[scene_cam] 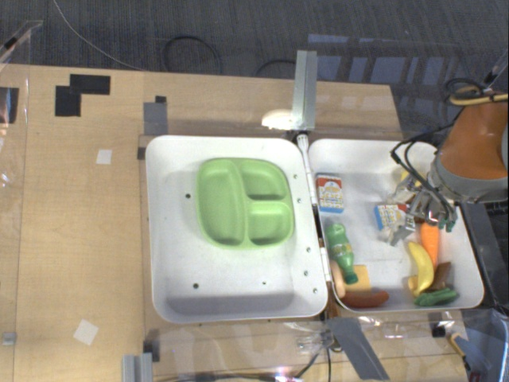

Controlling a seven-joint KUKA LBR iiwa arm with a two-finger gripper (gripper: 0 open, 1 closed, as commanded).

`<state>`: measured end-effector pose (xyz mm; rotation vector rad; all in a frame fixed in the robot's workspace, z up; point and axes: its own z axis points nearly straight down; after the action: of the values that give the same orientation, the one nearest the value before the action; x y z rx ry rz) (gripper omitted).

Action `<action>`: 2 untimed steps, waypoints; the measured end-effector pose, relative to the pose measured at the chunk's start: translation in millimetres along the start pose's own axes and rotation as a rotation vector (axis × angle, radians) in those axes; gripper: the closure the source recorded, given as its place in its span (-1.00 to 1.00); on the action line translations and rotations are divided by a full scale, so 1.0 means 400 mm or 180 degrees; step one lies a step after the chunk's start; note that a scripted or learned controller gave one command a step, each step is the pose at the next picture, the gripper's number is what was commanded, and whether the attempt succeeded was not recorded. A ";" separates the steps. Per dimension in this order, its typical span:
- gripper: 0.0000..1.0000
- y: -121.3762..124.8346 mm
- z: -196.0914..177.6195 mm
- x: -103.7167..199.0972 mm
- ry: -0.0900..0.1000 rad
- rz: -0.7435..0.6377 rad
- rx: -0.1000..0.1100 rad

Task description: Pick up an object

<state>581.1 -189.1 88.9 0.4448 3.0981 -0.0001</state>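
Where 2 bins [171, 237] sit: 1 green tray [242, 203], 1 banana [422, 266].

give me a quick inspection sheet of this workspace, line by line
surface: wooden bench bearing a left bin and a right bin, side by side
job's things: in the right bin, a small carton, blue packet, green bottle, banana, carrot, sausage and green pod
clutter: green divided plate in the left bin
grippers: gripper low over the right bin's right side, next to the blue packet; grasp cannot be told
cables: black cables looped at the wrist; a thin wire and a black loop on the floor
surroundings: dark carpet beyond the bench
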 end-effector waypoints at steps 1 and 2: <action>1.00 0.004 -0.033 -0.008 -0.0032 -0.0019 0.0001; 1.00 0.010 -0.006 0.166 -0.0017 -0.0990 0.0002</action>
<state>518.4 -166.4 90.5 -0.0402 3.1247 -0.0052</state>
